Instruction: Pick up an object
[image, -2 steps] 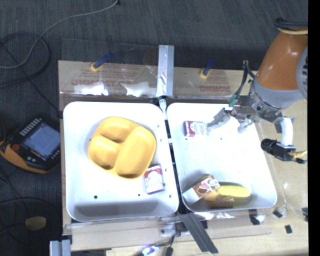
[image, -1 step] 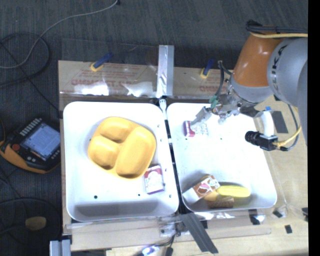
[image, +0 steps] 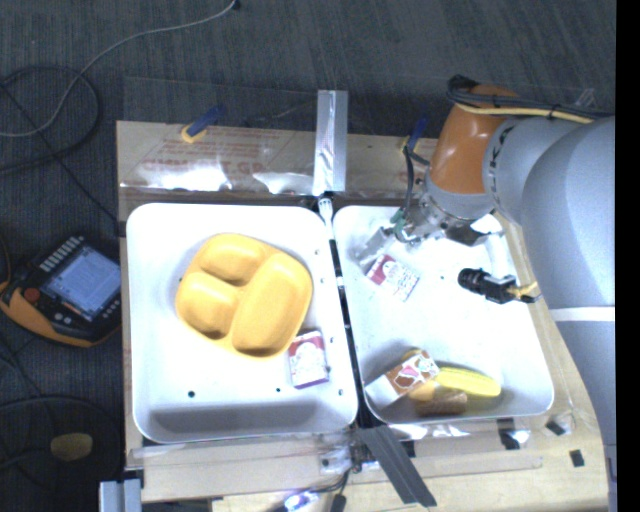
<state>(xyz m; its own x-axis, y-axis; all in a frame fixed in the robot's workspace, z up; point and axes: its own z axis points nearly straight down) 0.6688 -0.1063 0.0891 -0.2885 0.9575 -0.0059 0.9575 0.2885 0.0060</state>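
The left bin (image: 160, 400) and the right bin (image: 450, 320) are showing smooth white plastic with a soft sheen. The yellow moulded shape (image: 243, 292) in the left of the frame is looking smooth and satiny. The bench (image: 133, 145) is showing pale bare wood under crinkled clear film (image: 220, 165) along the top. The arm (image: 570, 220) is wearing smooth grey casing and a glossy orange band (image: 465, 150). The floor (image: 400, 50) is looking dark and rough.

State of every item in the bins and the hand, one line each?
hand: over the right bin's far end, beside the white packet.
white packet: lying flat on the right bin floor.
banana: lying by the right bin's near wall, against the brown packet.
brown packet: lying beside the banana.
yellow lump: resting in the left bin.
small carton: lying flat beside the yellow lump.
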